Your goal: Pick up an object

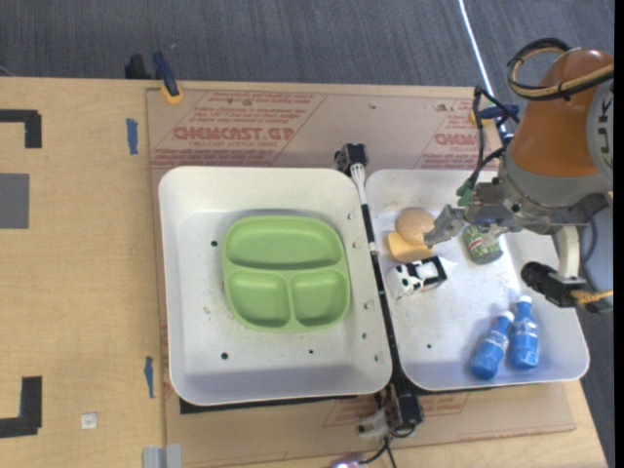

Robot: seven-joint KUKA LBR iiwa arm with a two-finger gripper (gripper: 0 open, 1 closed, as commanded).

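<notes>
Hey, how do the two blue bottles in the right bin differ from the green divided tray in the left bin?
The blue bottles are small and slim; the green divided tray is broad and flat. The bottles lie side by side at the right bin's near corner; the tray sits centred in the left bin. The bottles number two, the tray one. Both rest apart from the pincer.

In the right bin (575, 354) you have a tan, bread-like piece (413, 225) at about ten o'clock, with a yellow-orange block (408, 247) touching its lower edge and a small black-and-white object (419, 274) just below that. Near twelve o'clock stands a green-patterned jar (483, 245). Toward five o'clock two blue bottles (507, 340) with white caps lie side by side, tilted, caps toward one o'clock.
</notes>
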